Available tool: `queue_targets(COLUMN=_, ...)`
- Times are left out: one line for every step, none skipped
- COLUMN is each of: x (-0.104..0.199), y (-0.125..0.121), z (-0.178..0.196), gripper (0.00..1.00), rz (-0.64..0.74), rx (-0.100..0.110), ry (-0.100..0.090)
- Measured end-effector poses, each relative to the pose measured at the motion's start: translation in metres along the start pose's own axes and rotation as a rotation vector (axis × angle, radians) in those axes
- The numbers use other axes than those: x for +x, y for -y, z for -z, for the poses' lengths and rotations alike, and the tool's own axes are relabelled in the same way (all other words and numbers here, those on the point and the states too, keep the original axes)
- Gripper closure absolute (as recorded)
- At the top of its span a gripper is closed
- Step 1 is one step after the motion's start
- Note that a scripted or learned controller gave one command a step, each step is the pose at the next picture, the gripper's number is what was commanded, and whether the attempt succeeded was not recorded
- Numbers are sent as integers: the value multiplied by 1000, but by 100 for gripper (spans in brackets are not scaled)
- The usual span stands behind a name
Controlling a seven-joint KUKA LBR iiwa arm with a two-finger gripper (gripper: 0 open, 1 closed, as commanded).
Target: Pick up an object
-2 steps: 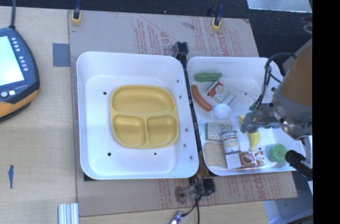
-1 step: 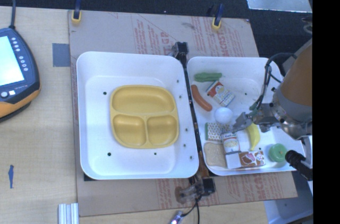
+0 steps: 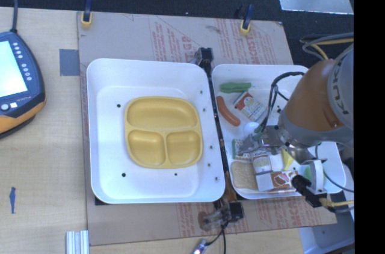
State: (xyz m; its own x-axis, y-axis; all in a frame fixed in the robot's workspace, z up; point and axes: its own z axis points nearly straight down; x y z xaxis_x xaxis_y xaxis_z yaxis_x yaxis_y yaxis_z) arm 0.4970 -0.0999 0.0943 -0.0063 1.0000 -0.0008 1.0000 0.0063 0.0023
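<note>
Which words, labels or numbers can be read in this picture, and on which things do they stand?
Cardboard sheet under the bins: red print in rows, too blurred to read.
Small packet in the right bin: a red and white label, too small to read.
Arm: dark letters at the picture's edge, cut off, unreadable.
Pendant screen: no legible text.

left bin (image 3: pixel 102 126): yellow tray (image 3: pixel 162 130) with three parts, in the middle | right bin (image 3: pixel 225 75): green pod (image 3: pixel 234 87) at far edge, red sausage (image 3: pixel 227 111) near left wall, food packs at near edge | gripper (image 3: pixel 248 142): low over right bin's middle
</note>
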Motion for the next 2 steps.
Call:
queue_targets(x=6, y=17, z=0, gripper=0, rz=0, rx=-6, ry=2)
queue_targets(x=-12, y=-35, z=0, gripper=0, rz=-3, rx=0, ry=-2)
